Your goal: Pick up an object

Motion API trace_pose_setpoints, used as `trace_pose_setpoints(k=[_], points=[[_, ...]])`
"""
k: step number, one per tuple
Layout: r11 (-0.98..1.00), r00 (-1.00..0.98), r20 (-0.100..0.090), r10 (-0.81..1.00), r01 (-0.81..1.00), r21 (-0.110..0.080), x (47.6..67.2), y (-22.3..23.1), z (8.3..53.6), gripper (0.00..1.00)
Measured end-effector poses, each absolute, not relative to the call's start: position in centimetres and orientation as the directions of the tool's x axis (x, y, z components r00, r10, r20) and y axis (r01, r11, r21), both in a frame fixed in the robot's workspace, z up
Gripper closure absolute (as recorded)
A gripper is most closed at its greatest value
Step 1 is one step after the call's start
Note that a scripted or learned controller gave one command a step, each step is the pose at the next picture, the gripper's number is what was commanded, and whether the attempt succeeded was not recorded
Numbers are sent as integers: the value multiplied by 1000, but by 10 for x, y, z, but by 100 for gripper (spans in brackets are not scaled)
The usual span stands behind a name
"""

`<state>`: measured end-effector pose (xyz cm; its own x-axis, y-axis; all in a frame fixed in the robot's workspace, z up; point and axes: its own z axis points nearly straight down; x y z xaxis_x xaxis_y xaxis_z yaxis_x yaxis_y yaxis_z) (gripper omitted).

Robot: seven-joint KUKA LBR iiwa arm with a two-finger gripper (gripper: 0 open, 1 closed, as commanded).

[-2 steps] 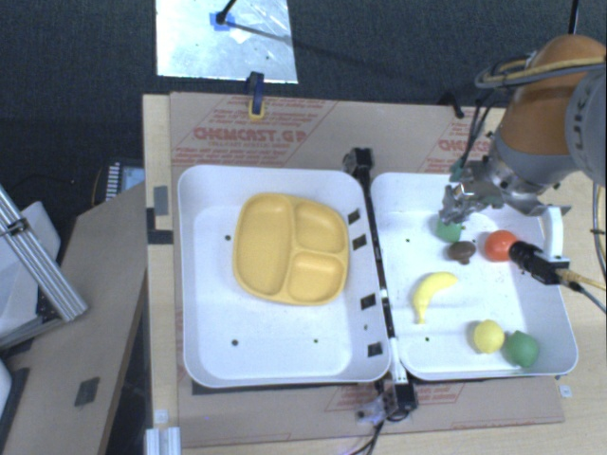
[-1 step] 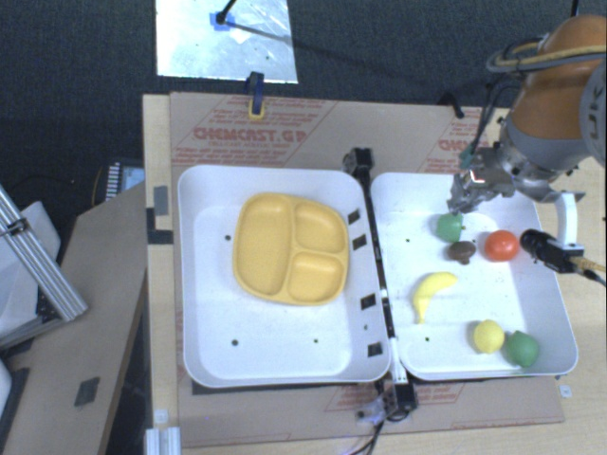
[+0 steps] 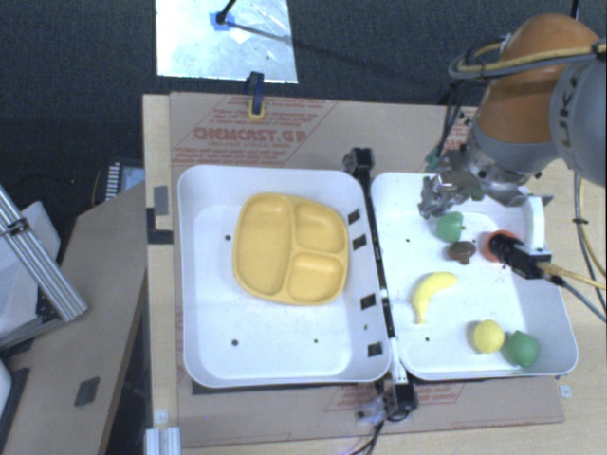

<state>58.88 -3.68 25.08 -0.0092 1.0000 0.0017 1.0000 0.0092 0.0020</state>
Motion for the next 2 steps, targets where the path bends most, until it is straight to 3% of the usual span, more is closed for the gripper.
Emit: trace_pose_setpoints(k=[2], points=[[10, -10, 2, 1000, 1000, 1, 574, 87, 242, 100]])
